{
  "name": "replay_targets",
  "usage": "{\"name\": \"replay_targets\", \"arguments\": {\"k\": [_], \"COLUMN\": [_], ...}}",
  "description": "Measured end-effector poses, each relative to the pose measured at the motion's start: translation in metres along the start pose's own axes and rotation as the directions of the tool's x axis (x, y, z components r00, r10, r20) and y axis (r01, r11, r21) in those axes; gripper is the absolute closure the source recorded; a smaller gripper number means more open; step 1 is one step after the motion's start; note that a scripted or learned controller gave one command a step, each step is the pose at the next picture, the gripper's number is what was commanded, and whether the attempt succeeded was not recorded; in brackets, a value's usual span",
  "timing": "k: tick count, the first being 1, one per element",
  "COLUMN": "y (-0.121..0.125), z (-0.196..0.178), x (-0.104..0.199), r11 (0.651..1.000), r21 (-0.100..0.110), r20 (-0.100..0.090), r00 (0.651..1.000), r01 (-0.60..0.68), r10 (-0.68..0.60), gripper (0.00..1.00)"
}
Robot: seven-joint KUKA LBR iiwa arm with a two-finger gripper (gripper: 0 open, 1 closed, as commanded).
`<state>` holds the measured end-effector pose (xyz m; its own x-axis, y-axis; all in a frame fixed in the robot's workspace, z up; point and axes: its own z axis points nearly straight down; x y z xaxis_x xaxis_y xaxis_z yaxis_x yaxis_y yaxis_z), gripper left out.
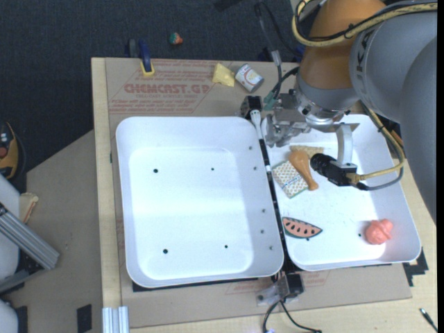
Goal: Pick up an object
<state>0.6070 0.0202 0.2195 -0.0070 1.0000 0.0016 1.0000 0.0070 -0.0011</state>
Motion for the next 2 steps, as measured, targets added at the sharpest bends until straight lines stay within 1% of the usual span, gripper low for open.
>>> {"name": "replay_targets", "arguments": {"k": [1,2], "y": [0.034,0.042], "z": [-0.085,-0.131], "x": [0.069,-0.013], "r11": [1.000,1.000], "r21": [-0.014,-0.008], "r20": [-0.001,0.004], "r00": [1.000,1.000], "r01": [0.002,-0.012], "r10": [-0.002,0.012], "gripper": [1.00,1.00]}}
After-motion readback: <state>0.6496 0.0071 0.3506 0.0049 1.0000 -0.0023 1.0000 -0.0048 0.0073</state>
